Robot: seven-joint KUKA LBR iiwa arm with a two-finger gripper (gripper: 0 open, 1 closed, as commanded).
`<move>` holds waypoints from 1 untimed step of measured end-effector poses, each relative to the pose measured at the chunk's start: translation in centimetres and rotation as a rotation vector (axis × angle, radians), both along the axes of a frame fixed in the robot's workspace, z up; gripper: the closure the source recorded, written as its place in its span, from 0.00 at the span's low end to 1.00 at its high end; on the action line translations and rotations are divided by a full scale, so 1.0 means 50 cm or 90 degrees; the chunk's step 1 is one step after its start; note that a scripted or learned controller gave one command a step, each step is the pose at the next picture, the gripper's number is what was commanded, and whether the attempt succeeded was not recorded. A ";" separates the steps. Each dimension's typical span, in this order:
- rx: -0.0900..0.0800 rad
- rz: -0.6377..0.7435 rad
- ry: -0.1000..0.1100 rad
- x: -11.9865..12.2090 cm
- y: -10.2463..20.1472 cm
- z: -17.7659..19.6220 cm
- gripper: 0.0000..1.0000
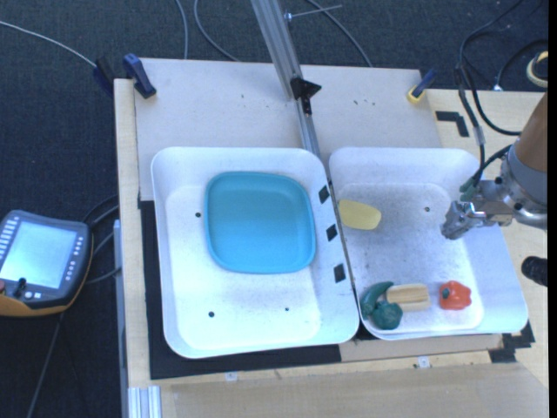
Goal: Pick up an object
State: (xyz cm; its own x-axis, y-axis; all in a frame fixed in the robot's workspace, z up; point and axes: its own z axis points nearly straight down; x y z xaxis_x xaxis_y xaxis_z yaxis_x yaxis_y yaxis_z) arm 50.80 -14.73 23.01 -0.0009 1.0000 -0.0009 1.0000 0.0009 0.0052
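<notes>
In the right bin [409, 168] lie a yellow oval piece [359, 214] near its left wall, and along its front edge a dark green toy [381, 305], a tan block [408, 297] and a red toy with a green top [453, 295]. My gripper [456, 225] hangs over the bin's right part, above and behind the red toy, with nothing seen between its fingers. It stands apart from all of these things.
The left bin [174, 233] holds a blue square plate [260, 221]. A metal pole [283, 46] slants down to the seam between the bins. Clamps sit at the bench's far corners, and a teach pendant [39, 259] lies off the bench at left.
</notes>
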 end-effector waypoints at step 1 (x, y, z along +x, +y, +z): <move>0.000 0.000 0.001 0.001 0.000 0.065 1.00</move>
